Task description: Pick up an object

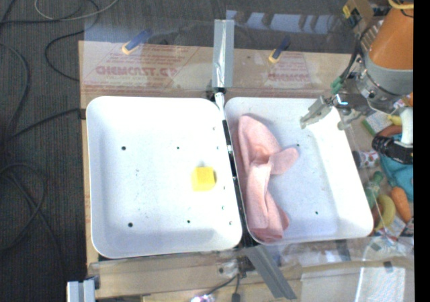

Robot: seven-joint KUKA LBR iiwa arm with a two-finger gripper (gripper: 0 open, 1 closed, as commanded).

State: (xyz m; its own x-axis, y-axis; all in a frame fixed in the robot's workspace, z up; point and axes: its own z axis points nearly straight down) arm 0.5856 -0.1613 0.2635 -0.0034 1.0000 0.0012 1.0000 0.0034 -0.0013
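Lying in the right bin (pixel 336 220), along its left side: a pink cloth (pixel 259 173), bunched lengthwise, one flap reaching out toward the bin's middle. Resting in the left bin (pixel 101 159), right of centre and near the divide between the two bins: a small yellow block (pixel 203 178), standing alone on the white floor and well apart from the cloth.

Hanging over the far right corner of the right bin: the gripper (pixel 329 118), two pale fingers (pixel 313 115) spreading apart, gripping nothing, not touching the cloth. Reaching in behind it from the right: the arm's grey wrist and orange band (pixel 395 38).

Sitting side by side on a brown board (pixel 154 68), edges touching: both bins. Running away from the seam between them toward the far edge: a strip of grey tape (pixel 223 52). Gripping the board's far edge: two small blue and yellow clamps (pixel 136 42). Trailing across the dark floor at the left: thin black cables (pixel 60 1). Piling up beside the right bin: coloured clutter (pixel 393 193), too jumbled for naming.
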